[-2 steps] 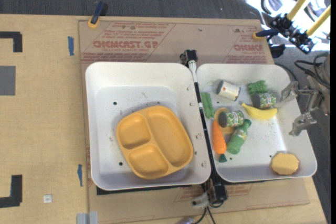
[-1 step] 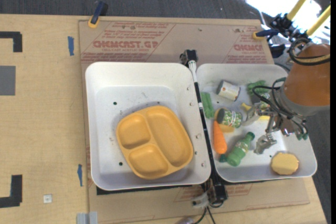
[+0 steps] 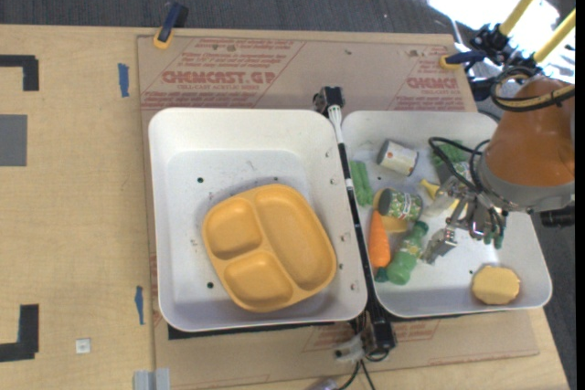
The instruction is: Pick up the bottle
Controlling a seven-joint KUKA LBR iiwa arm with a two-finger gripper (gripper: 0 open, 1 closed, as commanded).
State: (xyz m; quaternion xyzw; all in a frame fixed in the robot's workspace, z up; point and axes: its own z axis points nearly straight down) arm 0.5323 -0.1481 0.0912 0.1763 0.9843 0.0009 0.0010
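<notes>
Camera view, pincer [image 3: 454, 228] low over right bin [image 3: 539, 288]

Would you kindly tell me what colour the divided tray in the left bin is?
Yellow-orange tray, seen in the camera view.

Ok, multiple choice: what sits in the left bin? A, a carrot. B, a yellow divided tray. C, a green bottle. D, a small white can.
B: the yellow divided tray lies in the left bin, while the carrot and the white can lie in the right bin.
</notes>
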